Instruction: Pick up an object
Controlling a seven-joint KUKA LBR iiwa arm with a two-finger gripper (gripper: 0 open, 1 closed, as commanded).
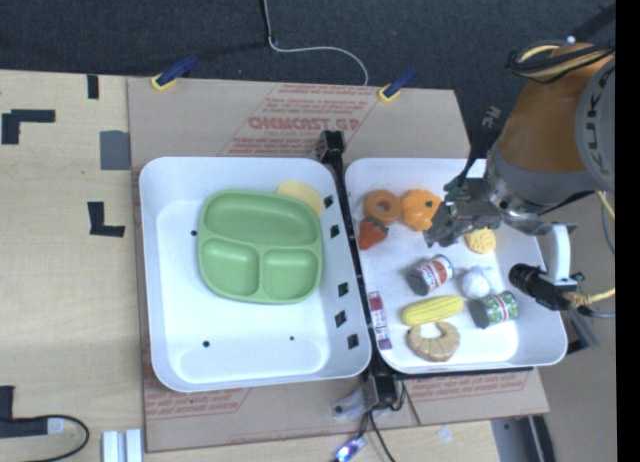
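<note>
The right bin [520, 350] holds several toy foods: a brown donut [380, 205], an orange fruit [419, 208], a red piece [371, 236], a small red-labelled can [432, 274], a corn cob [432, 310], a tan bagel [436, 341], a green-labelled can [496, 308], a white ball [475, 281] and a yellow textured piece [482, 241]. My gripper [447, 225] hangs low over the bin's upper middle, right beside the orange fruit and left of the yellow piece. Its dark fingers blend together from this angle.
The left bin [170, 350] holds a green divided plate [261, 247] with a yellow object [301, 193] at its upper right edge. A black divider [345, 250] runs between the bins. The arm's orange band [545, 120] looms over the right bin's upper right corner.
</note>
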